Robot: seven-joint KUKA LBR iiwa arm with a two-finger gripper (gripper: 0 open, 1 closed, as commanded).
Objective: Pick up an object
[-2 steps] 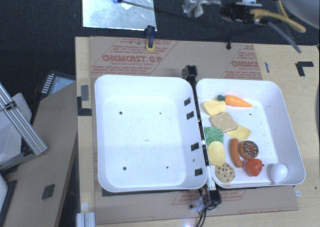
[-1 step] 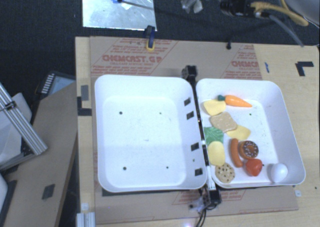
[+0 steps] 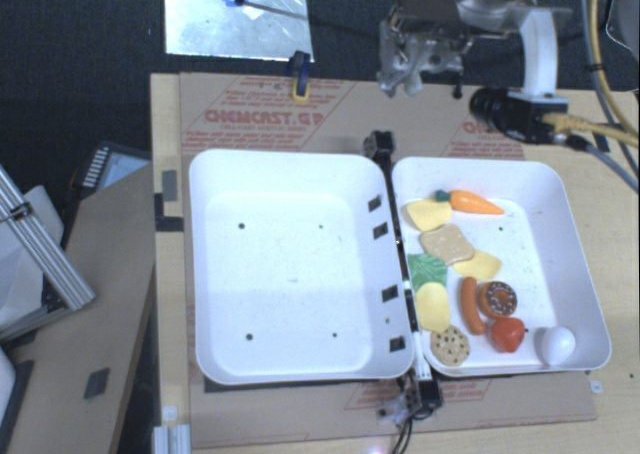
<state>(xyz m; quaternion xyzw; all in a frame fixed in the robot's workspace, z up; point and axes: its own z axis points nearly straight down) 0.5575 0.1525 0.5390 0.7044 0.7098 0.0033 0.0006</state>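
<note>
My gripper [image 3: 402,80] hangs high over the back of the bench, beyond the far rim of the right bin [image 3: 575,252], with nothing seen between its fingers. The right bin holds toy food: an orange carrot [image 3: 475,203], a yellow slice [image 3: 427,214], a tan bread slice [image 3: 446,243], a green leafy piece [image 3: 427,268], a pale yellow piece [image 3: 432,306], a sausage [image 3: 470,304], a chocolate donut [image 3: 497,298], a red tomato [image 3: 507,334], a cookie [image 3: 450,346] and a white egg [image 3: 554,344].
The left bin [image 3: 290,262] sits beside the right one, joined by black clips along the shared edge. A shiny sheet [image 3: 237,0] lies at the back left. A yellow-and-blue clamp [image 3: 300,77] stands at the bench's far edge.
</note>
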